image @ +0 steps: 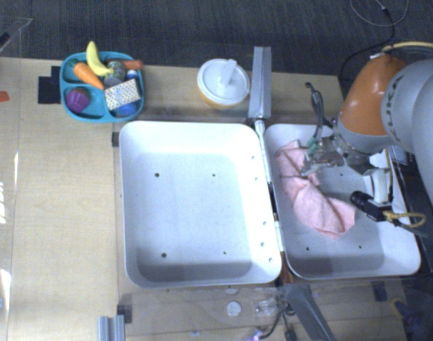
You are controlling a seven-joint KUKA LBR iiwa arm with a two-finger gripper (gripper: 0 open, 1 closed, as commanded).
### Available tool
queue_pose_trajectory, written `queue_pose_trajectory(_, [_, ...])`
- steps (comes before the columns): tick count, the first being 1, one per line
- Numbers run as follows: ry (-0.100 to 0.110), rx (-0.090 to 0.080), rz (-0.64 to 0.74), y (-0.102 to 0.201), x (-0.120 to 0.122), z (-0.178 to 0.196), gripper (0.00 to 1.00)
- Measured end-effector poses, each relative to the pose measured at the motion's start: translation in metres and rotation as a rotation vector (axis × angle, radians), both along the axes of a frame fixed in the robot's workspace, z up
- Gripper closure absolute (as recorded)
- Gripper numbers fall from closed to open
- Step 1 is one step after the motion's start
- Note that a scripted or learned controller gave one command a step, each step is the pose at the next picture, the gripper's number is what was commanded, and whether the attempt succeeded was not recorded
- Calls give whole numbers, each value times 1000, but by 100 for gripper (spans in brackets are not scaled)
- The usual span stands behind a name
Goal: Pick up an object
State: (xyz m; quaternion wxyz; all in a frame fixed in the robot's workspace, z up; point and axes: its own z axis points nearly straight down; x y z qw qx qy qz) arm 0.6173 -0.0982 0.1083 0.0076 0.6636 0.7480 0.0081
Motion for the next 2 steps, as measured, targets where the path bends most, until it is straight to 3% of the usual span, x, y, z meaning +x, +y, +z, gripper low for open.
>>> queue_pose_trajectory(1, [18, -2, -83, 18, 0, 75, 100])
queue_pose_trajectory(2, [22, -3, 16, 78, -25, 73, 100])
